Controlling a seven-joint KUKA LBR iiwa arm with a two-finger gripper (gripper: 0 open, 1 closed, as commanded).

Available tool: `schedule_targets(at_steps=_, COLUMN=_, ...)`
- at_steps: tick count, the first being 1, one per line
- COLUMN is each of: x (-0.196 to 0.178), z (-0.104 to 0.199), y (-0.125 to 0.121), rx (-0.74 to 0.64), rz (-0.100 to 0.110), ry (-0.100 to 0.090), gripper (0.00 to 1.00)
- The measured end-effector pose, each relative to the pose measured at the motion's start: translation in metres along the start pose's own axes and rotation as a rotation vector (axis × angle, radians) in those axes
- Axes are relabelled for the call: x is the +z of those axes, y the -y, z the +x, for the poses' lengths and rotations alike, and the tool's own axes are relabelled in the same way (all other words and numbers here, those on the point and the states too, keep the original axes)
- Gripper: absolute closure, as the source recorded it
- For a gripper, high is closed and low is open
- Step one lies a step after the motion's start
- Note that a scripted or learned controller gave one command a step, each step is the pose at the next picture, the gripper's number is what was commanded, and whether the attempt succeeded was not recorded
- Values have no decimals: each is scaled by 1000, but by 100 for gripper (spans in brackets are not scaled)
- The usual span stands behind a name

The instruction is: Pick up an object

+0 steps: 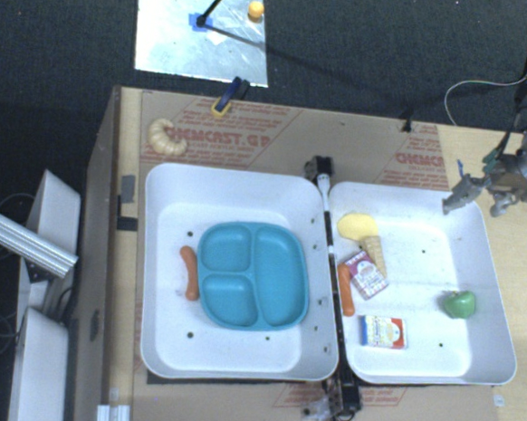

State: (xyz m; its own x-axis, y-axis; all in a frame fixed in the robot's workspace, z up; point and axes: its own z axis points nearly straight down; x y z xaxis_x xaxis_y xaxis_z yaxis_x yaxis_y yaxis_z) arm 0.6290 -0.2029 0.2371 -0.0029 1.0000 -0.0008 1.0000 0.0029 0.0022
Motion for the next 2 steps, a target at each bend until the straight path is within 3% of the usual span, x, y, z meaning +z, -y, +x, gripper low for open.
schedule_targets(at_steps=1, x=69, z=64, y=31, rx=-1, rz=2, ry=-2, gripper=0)
schedule_targets(at_steps=2, x=138, z=118, y=-5, rx=-1, rz=2, ry=-2, gripper=0)
